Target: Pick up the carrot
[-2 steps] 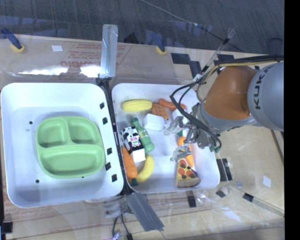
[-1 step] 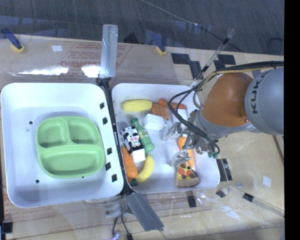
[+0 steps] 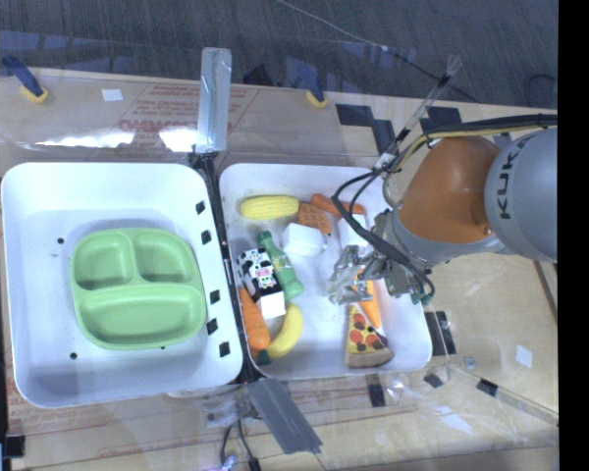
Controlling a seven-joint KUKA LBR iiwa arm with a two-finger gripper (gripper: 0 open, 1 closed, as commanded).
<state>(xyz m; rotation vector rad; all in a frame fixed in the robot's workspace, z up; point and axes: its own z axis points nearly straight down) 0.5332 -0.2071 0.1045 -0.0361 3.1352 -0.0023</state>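
Two white bins were seen side by side on the bench (image 3: 491, 292). A green tray (image 3: 135, 287) was held in the left bin (image 3: 25, 263). The carrot (image 3: 254, 324) lay along the right bin's (image 3: 304, 366) left wall, touching a banana (image 3: 289, 331). The gripper (image 3: 351, 278) was lowered over the pizza slice (image 3: 365, 334), well apart from the carrot; whether its fingers were parted could not be told.

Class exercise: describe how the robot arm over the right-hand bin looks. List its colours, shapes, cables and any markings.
The arm is a smooth grey cylinder with dark letters, "KU" readable, on its side. A rounded orange band sits above the wrist. Black cables loop out from the wrist, and thin lines run up and away from it. The pincer is a small cluster of silvery metal and dark parts.
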